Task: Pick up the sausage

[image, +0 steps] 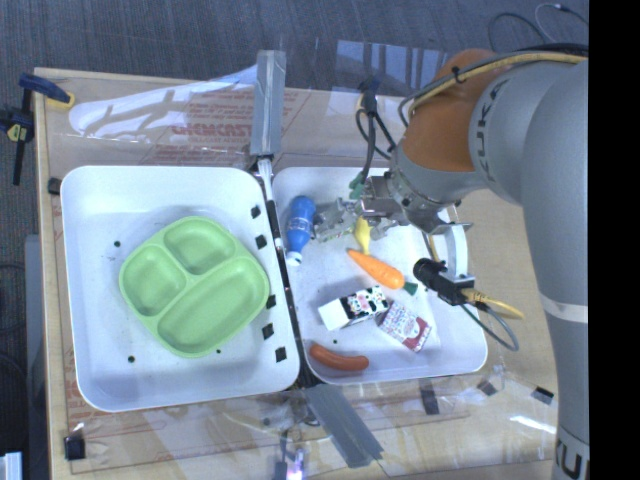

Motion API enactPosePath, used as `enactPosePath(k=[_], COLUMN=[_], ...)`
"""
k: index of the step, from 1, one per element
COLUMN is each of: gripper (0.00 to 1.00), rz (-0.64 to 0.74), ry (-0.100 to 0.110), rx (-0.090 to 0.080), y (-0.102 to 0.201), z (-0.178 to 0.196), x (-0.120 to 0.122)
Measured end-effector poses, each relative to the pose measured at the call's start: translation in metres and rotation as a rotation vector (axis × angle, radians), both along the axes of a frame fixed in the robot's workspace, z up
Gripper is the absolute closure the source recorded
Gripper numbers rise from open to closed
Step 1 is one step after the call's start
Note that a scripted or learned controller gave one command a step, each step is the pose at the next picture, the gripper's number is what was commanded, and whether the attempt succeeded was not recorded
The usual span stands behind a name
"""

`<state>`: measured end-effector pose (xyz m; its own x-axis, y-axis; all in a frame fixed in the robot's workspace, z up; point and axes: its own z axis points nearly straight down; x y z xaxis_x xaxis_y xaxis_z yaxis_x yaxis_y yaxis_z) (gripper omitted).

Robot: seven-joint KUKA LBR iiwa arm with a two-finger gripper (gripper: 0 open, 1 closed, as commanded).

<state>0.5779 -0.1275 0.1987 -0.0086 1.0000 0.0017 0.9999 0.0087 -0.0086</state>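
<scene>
The sausage [338, 359] lies flat along the near edge of the right bin [462, 353], toward its near-left corner, untouched and well apart from the gripper [345, 216]. The gripper sits at the far side of the same bin, just right of a blue bottle [299, 225] that lies against the bin's left wall. Whether the jaws are open or closed cannot be told; they are small and partly masked by the wrist and cables. A yellow item [362, 234], possibly a banana, lies just beside the gripper. A carrot [376, 268] rests near the bin's middle. Nearer the sausage lie a small black-and-white carton [352, 308] and a red-and-white packet [406, 326], close together. The left bin [90, 368] carries a green divided plate [195, 284] at its middle.
</scene>
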Motion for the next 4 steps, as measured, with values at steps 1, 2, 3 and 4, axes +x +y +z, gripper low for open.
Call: enactPosePath(k=[1,2,3,4], gripper=[0.0,0.0,0.0,0.0], rz=[0.097,0.032,0.129,0.067], ry=[-0.004,-0.004,-0.01,-0.006], rx=[-0.009,0.0,0.0,-0.001], y=[0.007,-0.084,-0.082,-0.067], z=[-0.108,-0.066,-0.106,0.022], x=[-0.036,-0.015,-0.084,0.043])
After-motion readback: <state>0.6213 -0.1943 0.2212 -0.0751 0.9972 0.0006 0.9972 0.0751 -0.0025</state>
